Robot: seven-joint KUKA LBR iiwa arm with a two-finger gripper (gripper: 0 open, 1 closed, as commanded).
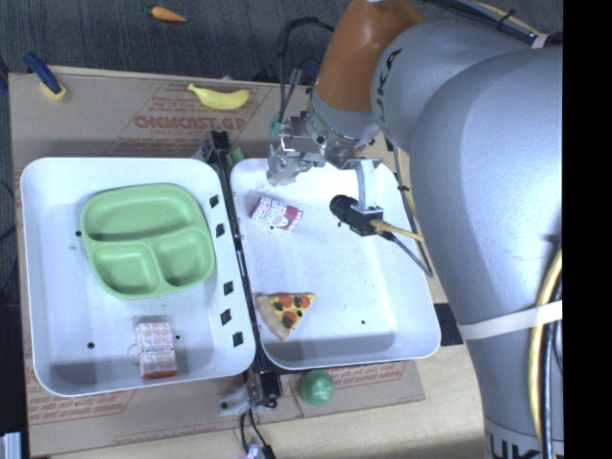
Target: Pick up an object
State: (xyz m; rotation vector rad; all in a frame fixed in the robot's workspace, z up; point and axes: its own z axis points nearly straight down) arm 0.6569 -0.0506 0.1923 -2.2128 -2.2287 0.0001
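Observation:
My gripper hangs over the far left corner of the right bin. Just in front of it a small white and red carton lies on the bin floor, apart from the gripper. A toy pizza slice rests near the front left of the same bin. In the left bin sit a green divided plate and a small wrapped packet.
A yellow banana lies on the cardboard behind the bins. A green ball sits in front of the right bin. An orange piece and a blue clamp lie at the far left.

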